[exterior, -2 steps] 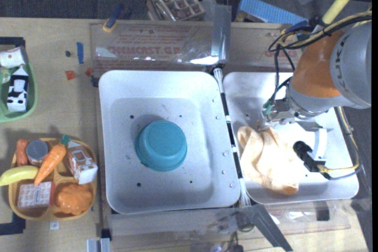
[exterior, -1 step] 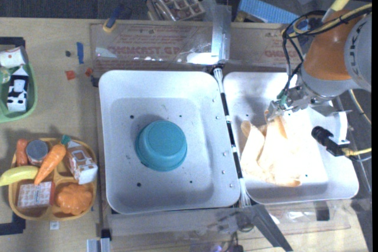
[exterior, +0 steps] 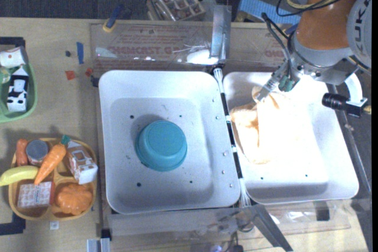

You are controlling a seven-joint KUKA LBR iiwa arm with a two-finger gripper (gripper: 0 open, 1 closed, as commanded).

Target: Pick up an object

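A pale orange and cream cloth (exterior: 263,130) lies in the right bin (exterior: 333,186), against its left wall. Its upper corner rises to a peak at my gripper (exterior: 261,91). The gripper reaches down at a slant from the upper right and is shut on that corner. The glare in this bin washes out the cloth's right side. A blue bowl (exterior: 162,145) sits upside down in the middle of the left bin (exterior: 118,91), well apart from the gripper.
A cardboard wall (exterior: 153,47) stands behind both bins. On the bench at the left are a yellow tray of toy food (exterior: 52,177) and a green dish (exterior: 15,91). The arm's orange band (exterior: 328,9) hangs over the right bin's back edge.
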